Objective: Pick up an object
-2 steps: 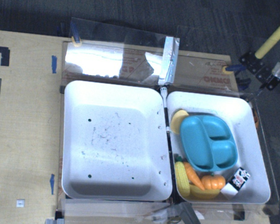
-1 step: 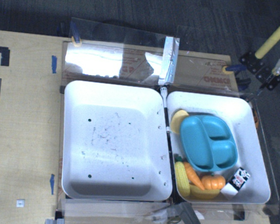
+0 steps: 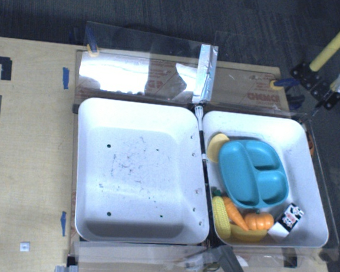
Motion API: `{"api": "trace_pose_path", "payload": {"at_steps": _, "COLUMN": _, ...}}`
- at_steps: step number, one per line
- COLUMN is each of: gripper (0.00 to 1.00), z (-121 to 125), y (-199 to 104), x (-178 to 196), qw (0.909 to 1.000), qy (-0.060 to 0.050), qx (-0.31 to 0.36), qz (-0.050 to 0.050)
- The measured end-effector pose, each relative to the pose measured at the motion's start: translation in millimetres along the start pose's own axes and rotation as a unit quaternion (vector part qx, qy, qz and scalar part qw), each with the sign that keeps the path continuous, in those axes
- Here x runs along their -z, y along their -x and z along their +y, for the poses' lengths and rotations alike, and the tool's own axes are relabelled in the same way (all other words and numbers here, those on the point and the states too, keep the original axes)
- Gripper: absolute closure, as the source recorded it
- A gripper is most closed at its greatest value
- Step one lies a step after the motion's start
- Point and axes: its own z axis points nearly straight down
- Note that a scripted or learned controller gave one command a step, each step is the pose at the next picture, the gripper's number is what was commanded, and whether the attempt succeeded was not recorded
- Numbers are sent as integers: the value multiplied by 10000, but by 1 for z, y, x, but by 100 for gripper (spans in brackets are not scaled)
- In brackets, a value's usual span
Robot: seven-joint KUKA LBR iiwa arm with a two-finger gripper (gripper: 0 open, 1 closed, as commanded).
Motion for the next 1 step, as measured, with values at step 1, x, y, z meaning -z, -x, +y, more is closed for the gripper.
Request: {"api": "trace_pose_path", "payload": {"at_steps": 1, "gripper": 100, "z": 1, "y": 3, "x": 6, "qw": 9966, "qy": 1, "qx": 818, "qz": -17}}
